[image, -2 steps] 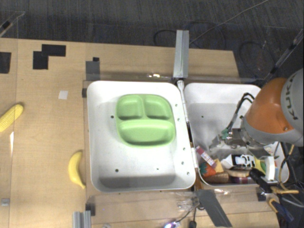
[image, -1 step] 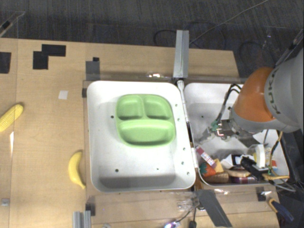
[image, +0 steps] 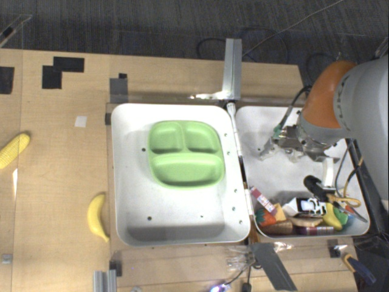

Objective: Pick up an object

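My gripper hangs low over the bare middle of the right bin, pointing left, with nothing seen in it. A pile of small objects lies along that bin's front edge, apart from the gripper: a red and pink packet, an orange piece, a brown item, a white and black object and a yellow piece. The grey arm with its orange band comes in from the right.
A green divided plate lies in the left bin. On the wooden bench to the left lie a banana and a yellow corn cob. A metal post stands behind the bins.
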`<state>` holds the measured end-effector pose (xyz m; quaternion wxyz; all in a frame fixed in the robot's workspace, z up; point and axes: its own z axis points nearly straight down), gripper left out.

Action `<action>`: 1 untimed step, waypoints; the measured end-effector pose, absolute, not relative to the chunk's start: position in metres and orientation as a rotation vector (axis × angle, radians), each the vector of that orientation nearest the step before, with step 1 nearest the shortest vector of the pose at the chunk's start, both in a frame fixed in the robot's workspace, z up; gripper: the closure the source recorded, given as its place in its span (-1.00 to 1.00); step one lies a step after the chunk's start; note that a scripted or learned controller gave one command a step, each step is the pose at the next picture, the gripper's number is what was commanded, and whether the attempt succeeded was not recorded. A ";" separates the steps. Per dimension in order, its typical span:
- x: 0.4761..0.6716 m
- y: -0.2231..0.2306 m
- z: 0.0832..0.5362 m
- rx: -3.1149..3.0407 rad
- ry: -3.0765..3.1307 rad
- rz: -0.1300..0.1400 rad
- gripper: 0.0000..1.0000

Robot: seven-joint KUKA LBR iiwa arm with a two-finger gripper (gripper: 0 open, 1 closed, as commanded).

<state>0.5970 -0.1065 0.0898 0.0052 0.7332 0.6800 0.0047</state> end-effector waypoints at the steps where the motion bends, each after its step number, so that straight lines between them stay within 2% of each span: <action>1: 0.566 -0.161 0.090 2.367 2.050 0.012 -1.00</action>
